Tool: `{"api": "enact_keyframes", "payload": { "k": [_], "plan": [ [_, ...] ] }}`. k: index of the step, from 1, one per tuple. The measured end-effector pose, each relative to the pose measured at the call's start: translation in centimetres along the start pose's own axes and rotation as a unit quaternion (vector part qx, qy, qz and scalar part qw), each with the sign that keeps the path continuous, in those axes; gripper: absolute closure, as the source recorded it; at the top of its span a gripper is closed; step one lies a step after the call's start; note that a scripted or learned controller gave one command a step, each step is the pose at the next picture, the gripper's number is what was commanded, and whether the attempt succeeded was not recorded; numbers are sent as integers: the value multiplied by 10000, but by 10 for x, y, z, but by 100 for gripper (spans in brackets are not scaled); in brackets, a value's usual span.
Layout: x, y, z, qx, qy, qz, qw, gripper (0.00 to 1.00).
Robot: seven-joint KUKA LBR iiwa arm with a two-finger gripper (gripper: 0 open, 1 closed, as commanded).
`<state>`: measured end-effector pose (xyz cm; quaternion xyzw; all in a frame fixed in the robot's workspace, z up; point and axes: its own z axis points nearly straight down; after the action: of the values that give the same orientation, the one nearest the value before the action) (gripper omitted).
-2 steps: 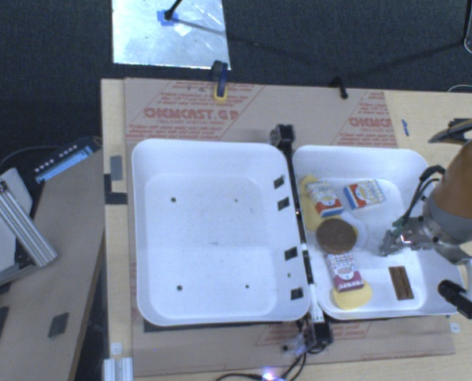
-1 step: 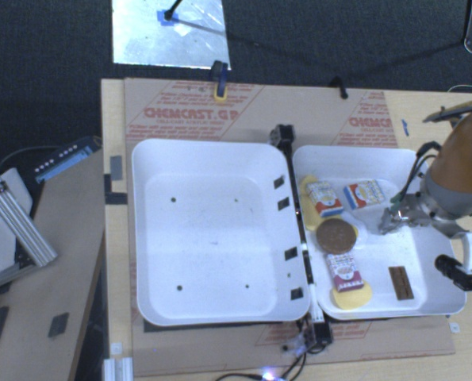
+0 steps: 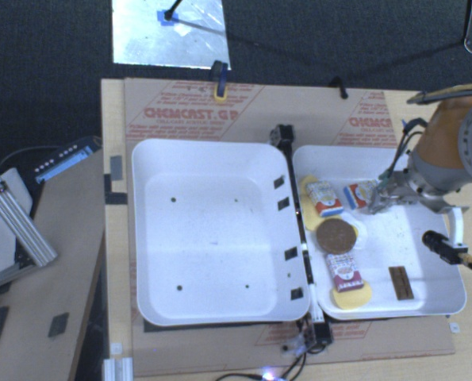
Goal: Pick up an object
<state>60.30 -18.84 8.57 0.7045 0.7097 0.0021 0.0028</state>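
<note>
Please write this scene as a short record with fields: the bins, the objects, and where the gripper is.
bins: left bin and right bin, white, side by side
objects in right bin: round brown disc; red and white packet; red packet on a yellow piece; small brown bar
gripper: gripper low over the right bin's upper part, beside a small blue and white item
holding: cannot tell

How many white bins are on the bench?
2. The left bin lies on the left side of the bench; the right bin lies beside it, holding small items, with the gripper reaching into it.
</note>
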Motion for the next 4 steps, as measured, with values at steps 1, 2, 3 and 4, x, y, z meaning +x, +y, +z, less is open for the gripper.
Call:
{"api": "enact_keyframes", "payload": {
  "k": [1, 2, 3, 4],
  "plan": [
    [57, 38, -33, -1, 10, -14, 10000, 100],
    [102, 27, -257, -57, -1, -9, 10000, 100],
    [136, 71, -294, -13, 1, -3, 10000, 100],
    [190, 70, -348, -5, 12, -11, 10000, 100]
  ]
}}
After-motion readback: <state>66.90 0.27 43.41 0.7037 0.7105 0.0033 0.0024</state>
